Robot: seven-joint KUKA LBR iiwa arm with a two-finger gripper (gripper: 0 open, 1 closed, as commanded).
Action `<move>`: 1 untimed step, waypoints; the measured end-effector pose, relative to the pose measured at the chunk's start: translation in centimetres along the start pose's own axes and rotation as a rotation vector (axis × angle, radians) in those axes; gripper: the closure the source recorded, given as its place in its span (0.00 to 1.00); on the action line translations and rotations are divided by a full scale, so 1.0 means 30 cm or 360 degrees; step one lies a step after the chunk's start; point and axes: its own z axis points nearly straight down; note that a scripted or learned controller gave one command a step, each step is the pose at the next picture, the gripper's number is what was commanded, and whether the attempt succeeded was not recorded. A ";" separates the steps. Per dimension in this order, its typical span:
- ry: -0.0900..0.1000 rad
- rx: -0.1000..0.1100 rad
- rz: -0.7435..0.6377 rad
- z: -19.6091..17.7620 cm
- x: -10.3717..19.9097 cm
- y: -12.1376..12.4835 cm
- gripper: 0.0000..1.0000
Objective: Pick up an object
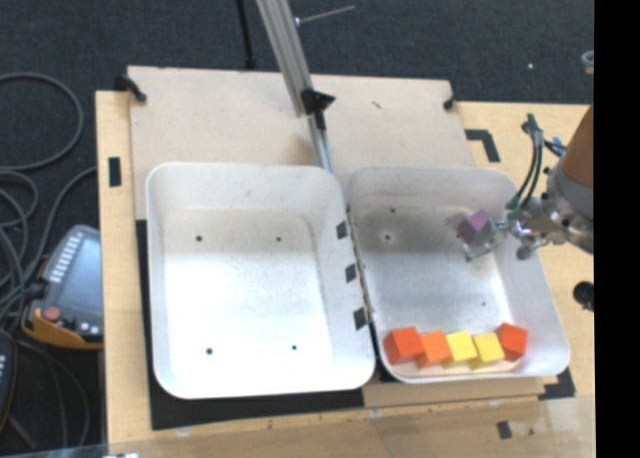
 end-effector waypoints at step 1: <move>0.0000 -0.0013 -0.0008 -0.014 0.013 0.012 0.00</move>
